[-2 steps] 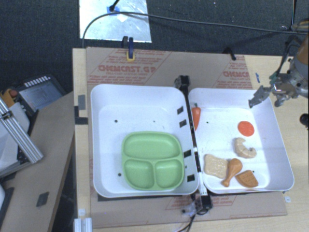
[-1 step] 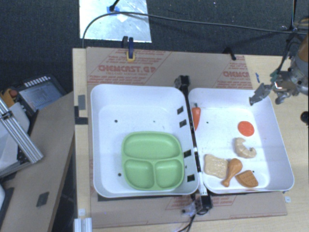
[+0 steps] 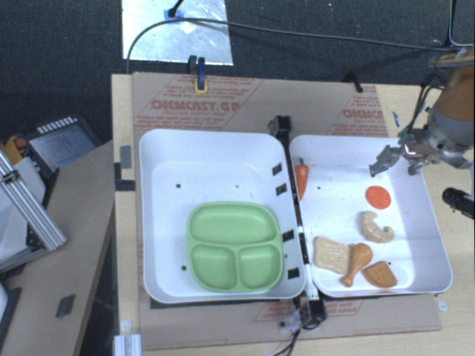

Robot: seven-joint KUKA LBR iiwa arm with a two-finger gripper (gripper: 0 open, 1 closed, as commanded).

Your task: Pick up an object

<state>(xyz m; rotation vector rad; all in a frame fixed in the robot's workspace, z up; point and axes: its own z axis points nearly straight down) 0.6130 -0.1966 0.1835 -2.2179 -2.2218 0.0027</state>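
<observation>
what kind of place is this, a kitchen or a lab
Most likely a robotics lab: two white bins on a workbench, toy food like a drumstick, and a robot gripper over them.

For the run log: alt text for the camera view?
The gripper hovers open over the right bin's far side, holding nothing. Below it lie a red disc, toy chicken drumstick, bread slice and other play food; the left bin holds a green divided plate.
</observation>
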